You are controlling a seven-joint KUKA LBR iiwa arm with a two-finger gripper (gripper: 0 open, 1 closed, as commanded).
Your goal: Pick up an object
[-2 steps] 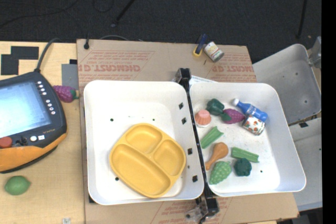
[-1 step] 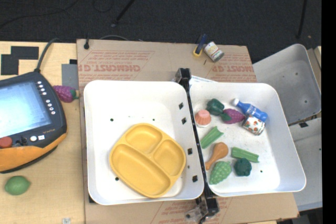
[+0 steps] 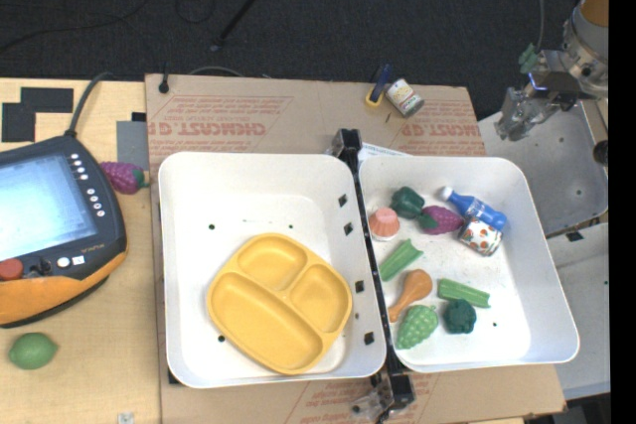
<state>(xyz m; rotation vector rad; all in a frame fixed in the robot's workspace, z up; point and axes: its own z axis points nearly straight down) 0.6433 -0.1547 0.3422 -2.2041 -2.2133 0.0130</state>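
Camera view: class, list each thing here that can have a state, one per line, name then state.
gripper: raised outside the bins, holding nothing visible
yellow divided plate: flat in the left bin, compartments bare
blue bottle: lying on its side in the right bin
small can: tipped over on the cardboard
handheld screen: lit

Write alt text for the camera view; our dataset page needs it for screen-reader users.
Two white bins sit side by side: the left bin holds a yellow divided plate, the right bin toy foods and a small blue bottle. The gripper hangs beyond the right bin's far corner, above the bench.
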